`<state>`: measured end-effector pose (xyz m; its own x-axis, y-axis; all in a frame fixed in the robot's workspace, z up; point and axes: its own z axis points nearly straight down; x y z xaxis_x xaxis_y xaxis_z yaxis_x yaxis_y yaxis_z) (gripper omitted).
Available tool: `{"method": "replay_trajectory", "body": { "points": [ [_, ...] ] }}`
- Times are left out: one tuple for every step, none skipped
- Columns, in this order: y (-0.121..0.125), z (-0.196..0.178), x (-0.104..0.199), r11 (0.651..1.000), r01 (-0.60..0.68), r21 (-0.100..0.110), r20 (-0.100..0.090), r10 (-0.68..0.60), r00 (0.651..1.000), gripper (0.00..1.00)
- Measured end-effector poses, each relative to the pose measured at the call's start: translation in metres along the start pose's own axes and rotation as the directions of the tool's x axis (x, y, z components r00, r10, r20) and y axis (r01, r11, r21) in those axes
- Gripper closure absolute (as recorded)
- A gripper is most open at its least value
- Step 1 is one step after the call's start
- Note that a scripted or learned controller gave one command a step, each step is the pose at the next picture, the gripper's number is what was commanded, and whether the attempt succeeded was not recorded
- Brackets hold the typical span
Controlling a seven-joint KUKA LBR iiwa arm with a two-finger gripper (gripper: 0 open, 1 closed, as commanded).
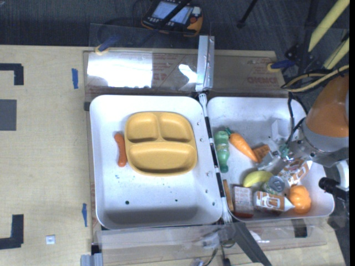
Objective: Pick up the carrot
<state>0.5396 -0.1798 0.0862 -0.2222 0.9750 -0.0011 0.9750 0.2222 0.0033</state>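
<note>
A: Where is the carrot?
B: In the right bin, toward its left wall, beside a green bottle; the gripper hangs near it, toward the right wall; its grip I cannot tell.

In the left bin you have a yellow divided tray with a small orange sausage lying just beside its left edge. In the right bin you'll see a green bottle against the dividing wall, a lemon, a brown carton, a labelled can and an orange fruit (all crowded near the front). A handheld controller sits on the floor behind the bench.
</note>
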Motion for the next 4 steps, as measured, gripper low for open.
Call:
{"method": "replay_trajectory", "body": {
  "points": [
    [0.051,0.0,0.064,0.999,-0.038,-0.004,0.002,0.038,0.999,0.0],
    [0.053,-0.011,0.064,0.999,-0.038,-0.01,0.005,0.038,0.999,1.0],
    [0.065,-0.193,0.131,1.0,-0.005,0.002,0.0,0.005,1.0,1.0],
    [0.057,-0.298,0.17,0.997,-0.078,0.003,0.001,0.078,0.997,1.0]
  ]
}}
